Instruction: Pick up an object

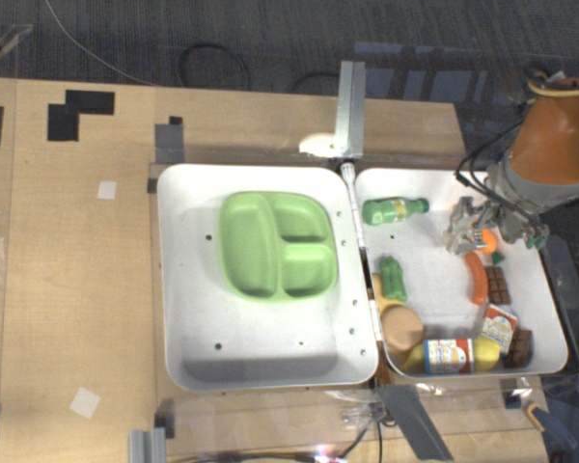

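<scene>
- Lying just under the pincer (482,234) in the right part of the frame, an orange carrot-like piece (477,276) runs nearly top to bottom, its upper end at the metal tips and its lower end leaning slightly right.
- The pincer hangs low over the upper right of the right bin (434,186); whether its tips are apart or together cannot be made out, and nothing is clearly between them.
- The left bin (188,287) holds a green divided tray (275,244), lying flat near its middle, with one long section at left and two smaller ones at right.
- The right bin holds a green bottle (394,209) lying on its side, long axis left to right, near the top; a small green piece (393,280) stands lengthwise below it.
- Along the bin's lower edge sit a tan round piece (401,327), a yellow bottle with a label (451,356) lying left to right, and a small printed packet (496,332).
- Brown chocolate-like bars (498,284) lie just right of the carrot; their detail is too small to read.
- The arm (552,143) is cut off by the frame's right side.
</scene>
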